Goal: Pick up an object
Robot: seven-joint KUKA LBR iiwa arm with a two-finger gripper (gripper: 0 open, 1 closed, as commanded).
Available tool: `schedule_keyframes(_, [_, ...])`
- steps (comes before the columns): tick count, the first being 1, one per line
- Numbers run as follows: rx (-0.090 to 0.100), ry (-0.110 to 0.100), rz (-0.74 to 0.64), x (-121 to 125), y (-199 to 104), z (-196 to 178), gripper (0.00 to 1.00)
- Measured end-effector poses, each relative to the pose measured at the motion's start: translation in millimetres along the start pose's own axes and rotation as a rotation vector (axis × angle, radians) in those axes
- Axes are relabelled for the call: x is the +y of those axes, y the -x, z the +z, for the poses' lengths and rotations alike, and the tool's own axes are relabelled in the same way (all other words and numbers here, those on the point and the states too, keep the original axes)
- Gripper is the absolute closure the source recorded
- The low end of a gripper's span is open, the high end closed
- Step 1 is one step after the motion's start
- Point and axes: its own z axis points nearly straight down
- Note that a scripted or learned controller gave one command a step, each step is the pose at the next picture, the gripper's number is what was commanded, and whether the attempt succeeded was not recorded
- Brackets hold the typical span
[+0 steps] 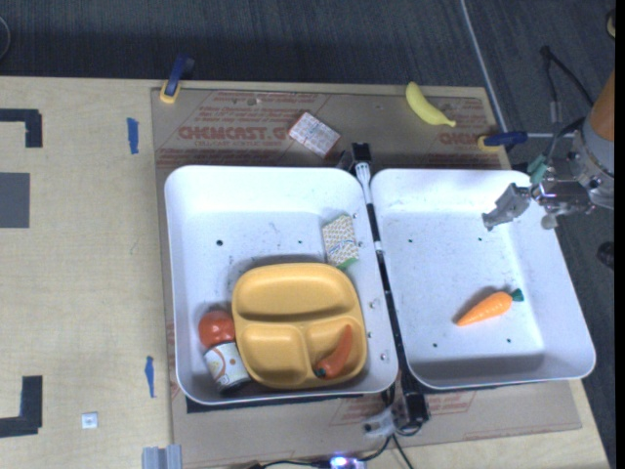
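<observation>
Gripper (pixel 510 206) over right bin (pixel 562 291), finger state unclear | carrot (pixel 485 307) lies apart, ungrasped | progress: nothing picked; reach, grasp, lift remain

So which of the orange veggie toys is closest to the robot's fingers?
The carrot with the green top, lying alone in the right bin, below the gripper. The other orange-red one sits in the yellow tray in the left bin, much farther away.

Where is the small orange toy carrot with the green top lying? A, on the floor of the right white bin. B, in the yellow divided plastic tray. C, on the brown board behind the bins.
A: the orange toy carrot lies alone on the floor of the right white bin.
</observation>
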Motion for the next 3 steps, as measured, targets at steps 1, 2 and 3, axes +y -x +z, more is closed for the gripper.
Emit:
schedule_keyframes(1, [-0.002,0.005,0.001,-37,5,176,0.0])
schedule_keyframes(2, [0.0,0.003,0.0,-76,-38,177,0.0])
schedule_keyframes(3, [-0.001,0.008,0.001,-74,-38,167,1.0])
